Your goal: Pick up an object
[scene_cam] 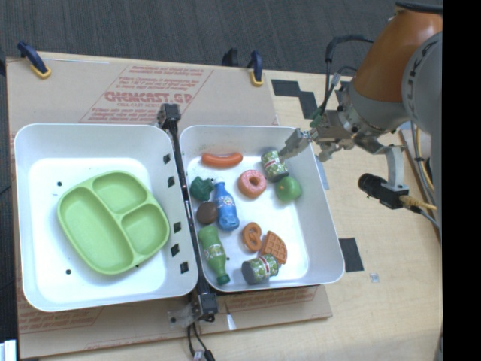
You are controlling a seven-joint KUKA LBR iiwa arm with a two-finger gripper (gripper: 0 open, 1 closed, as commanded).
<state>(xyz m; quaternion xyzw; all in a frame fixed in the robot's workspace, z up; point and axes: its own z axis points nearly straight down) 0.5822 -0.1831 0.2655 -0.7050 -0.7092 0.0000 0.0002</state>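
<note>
Grey arm (pixel 391 74) slants from right — gripper (pixel 289 147) above can (pixel 273 165); grip unclear.

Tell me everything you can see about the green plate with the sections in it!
The green divided plate is a pale lime green tray that looks like smooth plastic. It has rounded corners and three compartments: one long section along one side and two smaller ones beside it, parted by raised ridges. Nothing lies in any compartment. It rests flat, right side up, turned at an angle, on the floor of the left white bin, nearer the bin's front. It touches nothing else.
</note>
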